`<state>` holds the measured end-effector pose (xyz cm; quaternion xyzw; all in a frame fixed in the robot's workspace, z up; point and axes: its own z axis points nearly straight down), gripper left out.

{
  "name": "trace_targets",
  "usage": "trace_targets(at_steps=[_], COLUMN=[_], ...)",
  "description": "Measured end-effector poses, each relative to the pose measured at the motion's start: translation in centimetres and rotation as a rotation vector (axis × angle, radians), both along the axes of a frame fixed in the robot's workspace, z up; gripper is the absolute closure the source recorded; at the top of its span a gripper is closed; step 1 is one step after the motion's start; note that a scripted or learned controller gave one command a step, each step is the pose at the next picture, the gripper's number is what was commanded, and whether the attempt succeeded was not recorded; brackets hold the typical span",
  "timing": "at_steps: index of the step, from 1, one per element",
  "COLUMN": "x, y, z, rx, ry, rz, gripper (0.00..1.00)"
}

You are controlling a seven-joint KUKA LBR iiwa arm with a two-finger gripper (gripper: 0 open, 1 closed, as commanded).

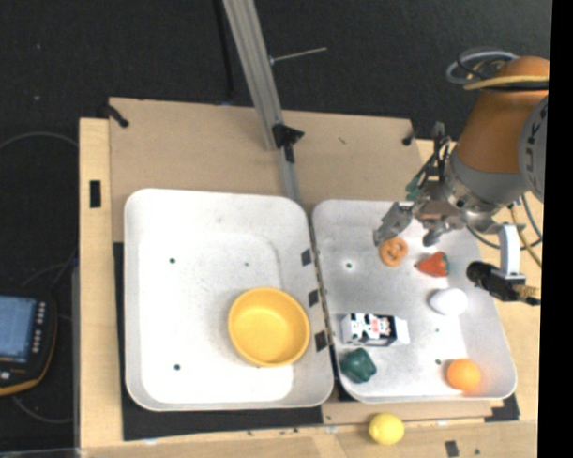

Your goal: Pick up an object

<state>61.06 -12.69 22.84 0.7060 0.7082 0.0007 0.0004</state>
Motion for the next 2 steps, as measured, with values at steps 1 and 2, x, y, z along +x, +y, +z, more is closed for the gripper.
trace_targets(at_steps=[1,2], x=[0.0,-0.3], y=[0.0,0.2], z=[0.0,-4.3], rx=[0.0,-0.003], ry=[0.0,0.004], rz=[-0.001,-0.004], gripper=[0.0,0.0])
